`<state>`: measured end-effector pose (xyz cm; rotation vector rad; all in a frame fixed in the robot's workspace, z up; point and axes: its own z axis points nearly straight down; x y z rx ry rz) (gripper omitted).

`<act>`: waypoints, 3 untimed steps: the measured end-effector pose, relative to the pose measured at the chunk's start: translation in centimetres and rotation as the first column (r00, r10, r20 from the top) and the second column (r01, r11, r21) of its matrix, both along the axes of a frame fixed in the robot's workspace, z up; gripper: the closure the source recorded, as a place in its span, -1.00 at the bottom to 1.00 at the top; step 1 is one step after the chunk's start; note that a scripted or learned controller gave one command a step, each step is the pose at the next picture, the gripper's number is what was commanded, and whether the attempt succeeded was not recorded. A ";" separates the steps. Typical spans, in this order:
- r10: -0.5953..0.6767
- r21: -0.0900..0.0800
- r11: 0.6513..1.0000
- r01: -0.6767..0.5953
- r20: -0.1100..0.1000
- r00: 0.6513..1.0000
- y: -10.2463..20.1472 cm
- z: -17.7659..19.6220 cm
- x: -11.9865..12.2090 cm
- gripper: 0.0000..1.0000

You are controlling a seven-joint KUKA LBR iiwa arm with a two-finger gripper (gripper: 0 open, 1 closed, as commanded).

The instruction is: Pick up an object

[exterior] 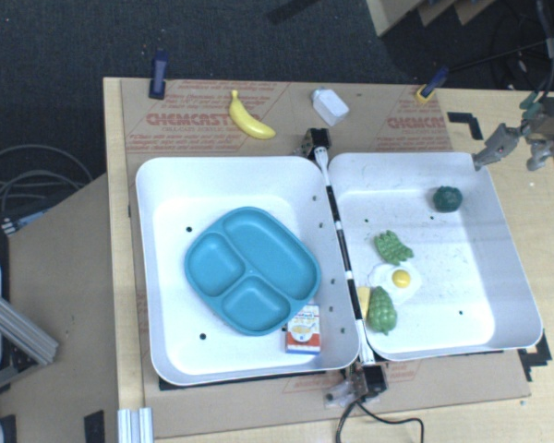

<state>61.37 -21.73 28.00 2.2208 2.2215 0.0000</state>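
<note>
The grey two-finger gripper (526, 141) hung at the far right of the bench, outside the upper right corner of the right shallow white bin (508, 247), with one metal finger (492, 146) reaching down-left toward that bin's rim and another showing near the edge of the view; whether the claw stood apart or together could not be told, and nothing showed between the fingers. Inside the right bin, a dark green round ball-like object (447, 198) lay near the far right corner, the closest item to the gripper yet clearly apart from it. Toward the middle of that bin sat a leafy green plastic vegetable (391, 245), just beyond a white toy fried egg with a yellow yolk (396, 280), and a bumpy green broccoli-like piece (381, 310) lay touching the egg at the near left side. The left shallow white bin (166, 201) held a blue plastic tray with three compartments (250, 269), lying at a slant, and a small orange and white carton (304, 330) just beside the tray's near corner. On the cardboard beyond the bins rested a yellow toy banana (249, 118) and a small white block (331, 106).
</note>
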 end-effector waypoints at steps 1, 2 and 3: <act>0.001 0.002 1.000 -0.001 -0.003 1.000 1.6 -12.7 5.2 -1.00; 0.001 0.001 1.000 -0.001 -0.003 1.000 1.2 -19.6 4.9 -1.00; 0.001 0.002 1.000 -0.001 -0.002 1.000 8.3 -19.5 5.3 -1.00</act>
